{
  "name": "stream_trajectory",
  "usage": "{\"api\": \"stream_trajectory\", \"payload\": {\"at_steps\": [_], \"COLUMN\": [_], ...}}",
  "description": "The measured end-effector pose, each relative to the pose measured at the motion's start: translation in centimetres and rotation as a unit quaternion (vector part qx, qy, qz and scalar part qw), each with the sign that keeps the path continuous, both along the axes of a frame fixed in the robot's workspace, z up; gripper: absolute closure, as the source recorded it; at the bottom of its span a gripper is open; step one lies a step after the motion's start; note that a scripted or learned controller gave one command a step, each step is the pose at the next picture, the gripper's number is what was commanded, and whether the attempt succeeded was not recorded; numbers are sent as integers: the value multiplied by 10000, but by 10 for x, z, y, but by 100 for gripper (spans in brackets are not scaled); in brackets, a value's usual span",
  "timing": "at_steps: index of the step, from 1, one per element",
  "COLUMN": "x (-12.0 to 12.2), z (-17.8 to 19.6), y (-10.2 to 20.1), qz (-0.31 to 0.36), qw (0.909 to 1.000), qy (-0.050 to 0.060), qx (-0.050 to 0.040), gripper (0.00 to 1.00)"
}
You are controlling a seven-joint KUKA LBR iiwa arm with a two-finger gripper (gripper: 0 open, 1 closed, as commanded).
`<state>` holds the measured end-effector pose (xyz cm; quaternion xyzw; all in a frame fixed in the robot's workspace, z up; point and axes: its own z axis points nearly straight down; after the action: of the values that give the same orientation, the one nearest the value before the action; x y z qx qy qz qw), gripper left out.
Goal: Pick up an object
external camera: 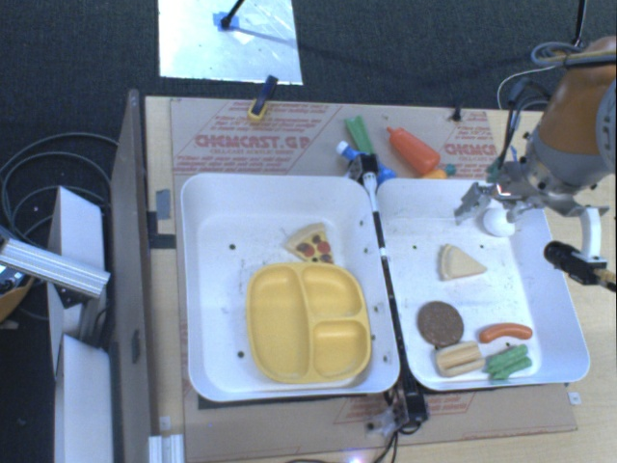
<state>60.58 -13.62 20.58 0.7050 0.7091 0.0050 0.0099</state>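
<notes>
My gripper (pixel 493 205) hangs over the far part of the right bin (pixel 559 302), and its two fingers look spread, so it is open. A small white egg-shaped ball (pixel 498 223) lies on the bin floor just below and between the fingertips; I cannot tell whether they touch it. Further down the same bin lie a pale cheese wedge (pixel 461 261), a brown round patty (pixel 440 323), a red sausage (pixel 505 333), a tan bread roll (pixel 458 358) and green beans (pixel 508 362).
The left bin (pixel 217 258) holds a yellow divided plate (pixel 308 321) and a pizza slice (pixel 310 244). Behind the bins lie an orange carrot (pixel 415 150) and a green item (pixel 359 135). A black part (pixel 571 258) juts over the right bin's right rim.
</notes>
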Motion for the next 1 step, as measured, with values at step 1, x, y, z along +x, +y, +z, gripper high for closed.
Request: {"api": "stream_trajectory", "payload": {"at_steps": [1], "x": [8], "z": [2], "y": [-76], "qz": [-45], "qw": [10000], "qy": [76], "qx": [7], "gripper": [0]}}
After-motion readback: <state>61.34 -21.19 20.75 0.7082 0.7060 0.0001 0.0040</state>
